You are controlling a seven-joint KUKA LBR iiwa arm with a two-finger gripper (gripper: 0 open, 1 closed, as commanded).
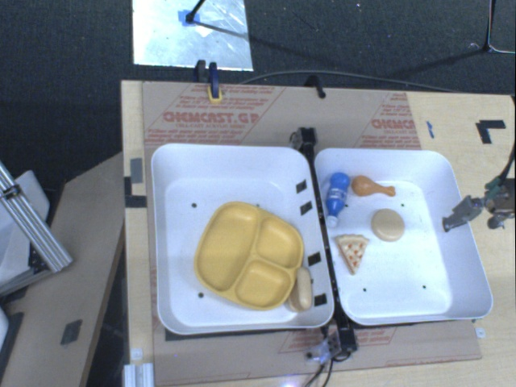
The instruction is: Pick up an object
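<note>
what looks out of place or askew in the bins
The yellow divided tray lies skewed in the left bin, with a bread roll wedged against its corner. The blue bottle lies on its side in the right bin.

Both bins (242, 164) were plain white. The divided tray (246, 252) was yellow. The bottle (336, 193) was blue with a white cap, the drumstick (372, 187) orange-brown, the bun (388, 225) tan, and the pizza slice (352, 251) cream speckled red. The tabletop (266, 111) was tan with red lettering.
</note>
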